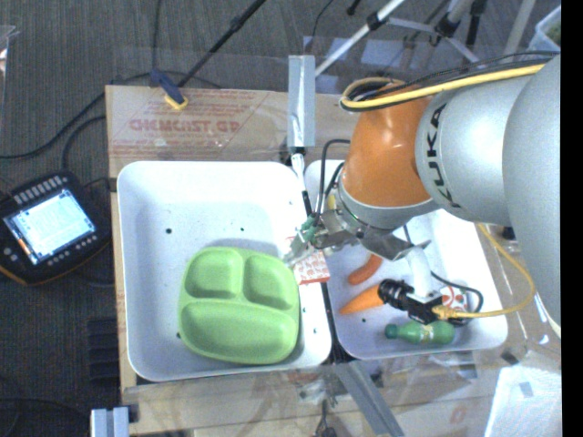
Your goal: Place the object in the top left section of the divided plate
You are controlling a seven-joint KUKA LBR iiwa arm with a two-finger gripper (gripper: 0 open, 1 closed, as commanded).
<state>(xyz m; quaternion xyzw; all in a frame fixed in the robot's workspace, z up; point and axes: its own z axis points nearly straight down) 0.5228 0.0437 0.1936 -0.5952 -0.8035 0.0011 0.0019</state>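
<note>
Green plastic divided plate point(189, 321) sits in the near half of the left bin point(182, 208), a shallow white tray. The plate has two small sections on its far side and one large section on its near side; all three look empty. The far left section point(214, 278) is the target.

A grey arm point(392, 153) with an orange band reaches in from the right and covers much of the right bin point(485, 328). Its gripper point(311, 237) hangs over the wall between the two bins, just beyond the plate's far right corner. Directly under the gripper's tip is a small red and white object point(312, 265), touching or nearly touching it, at the plate's right edge. The wrist hides the tip, so how far the gripper is open, and whether it truly has hold of the object, cannot be told.

In the right bin lie two orange carrots point(366, 267), one nearer than the other, and a green bottle point(421, 333) on its side near the front wall.

The step in hand looks like the carry: the object seems lifted out and is crossing toward the plate. It is not yet in any section. The next move calls for travel left, past the far right section, until the object is above the far left one, then a lowering and release there. Letting go too soon would probably drop it in the wrong section.
</note>
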